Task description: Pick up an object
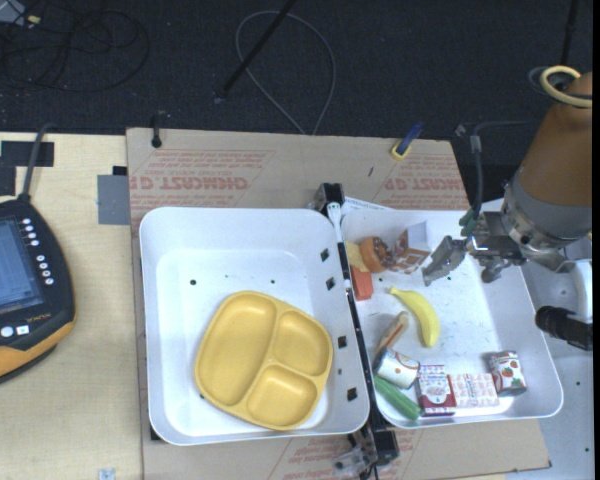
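Where the surface (80, 158) comes nearest the camera, the right bin (540, 408) is seen to hold a row of small things along its near wall: a green vegetable (399, 399) at the left, a white cup (398, 369) just behind it, then flat snack packets (453, 389) and a small red-and-white carton (507, 372) towards the right. A brown stick-like item (390, 334) is laid slantwise just beyond the cup, and a banana (420, 312) is placed beside it, near the bin's middle. In the left bin (170, 258) a yellow divided plate (264, 359) is set towards the near right corner. Farther back in the right bin, an orange item (362, 284) and a cluster of wrapped foods (392, 253) are gathered by the dividing wall. The jaws (448, 260) are held spread and unladen above the far part of that bin, right of the cluster and apart from the banana. A black tablet (15, 278) is rested on the surface at far left.
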`<act>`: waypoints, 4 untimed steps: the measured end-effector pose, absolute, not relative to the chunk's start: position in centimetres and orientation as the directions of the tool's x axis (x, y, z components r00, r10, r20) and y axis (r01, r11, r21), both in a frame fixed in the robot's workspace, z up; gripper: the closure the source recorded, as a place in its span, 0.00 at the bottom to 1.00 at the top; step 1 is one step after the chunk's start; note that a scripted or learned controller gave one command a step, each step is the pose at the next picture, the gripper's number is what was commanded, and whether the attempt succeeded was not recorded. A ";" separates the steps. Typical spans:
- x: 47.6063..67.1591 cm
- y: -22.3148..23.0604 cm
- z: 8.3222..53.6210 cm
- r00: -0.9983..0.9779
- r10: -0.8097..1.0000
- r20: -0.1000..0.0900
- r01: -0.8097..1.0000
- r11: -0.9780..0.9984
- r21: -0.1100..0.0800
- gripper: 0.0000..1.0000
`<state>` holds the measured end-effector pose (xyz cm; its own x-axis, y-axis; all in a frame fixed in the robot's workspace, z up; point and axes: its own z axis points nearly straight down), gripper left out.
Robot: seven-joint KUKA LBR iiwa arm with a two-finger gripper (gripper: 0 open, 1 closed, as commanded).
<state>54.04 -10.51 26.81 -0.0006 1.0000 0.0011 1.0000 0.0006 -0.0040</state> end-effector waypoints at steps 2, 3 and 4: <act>53.7 -9.9 8.6 0.004 1.000 0.002 1.000 -0.004 -0.003 0.00; 54.7 -10.2 8.8 0.002 1.000 0.001 1.000 -0.002 -0.003 0.00; 55.8 -9.0 8.7 -0.001 1.000 0.001 1.000 0.001 -0.002 0.00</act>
